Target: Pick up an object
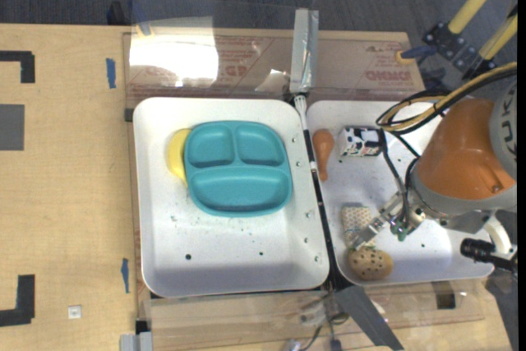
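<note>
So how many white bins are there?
2. The left bin holds a teal divided plate over something yellow. The right bin sits beside it, with the gripper reaching in.

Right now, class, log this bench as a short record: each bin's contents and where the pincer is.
left bin: teal divided plate lying over a yellow thing
right bin: orange carrot, black-and-white toy, patterned tile, speckled cookie
pincer: low in the right bin, between tile and cookie
grip: cannot tell
</note>
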Controlling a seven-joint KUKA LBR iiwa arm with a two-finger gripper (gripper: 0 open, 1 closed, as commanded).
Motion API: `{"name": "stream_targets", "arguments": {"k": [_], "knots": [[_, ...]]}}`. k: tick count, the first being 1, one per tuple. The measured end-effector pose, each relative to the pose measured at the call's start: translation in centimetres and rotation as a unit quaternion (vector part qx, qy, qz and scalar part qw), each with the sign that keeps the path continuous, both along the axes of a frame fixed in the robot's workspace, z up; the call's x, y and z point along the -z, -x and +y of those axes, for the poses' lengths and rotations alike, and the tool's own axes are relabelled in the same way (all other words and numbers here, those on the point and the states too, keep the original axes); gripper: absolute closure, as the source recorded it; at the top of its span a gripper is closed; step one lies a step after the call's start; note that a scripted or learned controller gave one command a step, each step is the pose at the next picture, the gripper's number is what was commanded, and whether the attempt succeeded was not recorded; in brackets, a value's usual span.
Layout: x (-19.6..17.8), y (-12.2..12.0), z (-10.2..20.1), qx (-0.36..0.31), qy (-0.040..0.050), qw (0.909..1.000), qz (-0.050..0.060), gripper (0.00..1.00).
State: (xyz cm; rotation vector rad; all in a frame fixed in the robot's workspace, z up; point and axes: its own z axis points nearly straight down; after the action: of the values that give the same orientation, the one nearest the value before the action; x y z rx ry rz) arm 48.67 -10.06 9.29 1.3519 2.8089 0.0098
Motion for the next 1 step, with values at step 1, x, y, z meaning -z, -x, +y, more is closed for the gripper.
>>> {"name": "stream_targets", "arguments": {"k": [1], "knots": [[0.03, -0.01, -0.28, -0.016, -0.0017, 0.9999, 0.001, 0.00]]}}
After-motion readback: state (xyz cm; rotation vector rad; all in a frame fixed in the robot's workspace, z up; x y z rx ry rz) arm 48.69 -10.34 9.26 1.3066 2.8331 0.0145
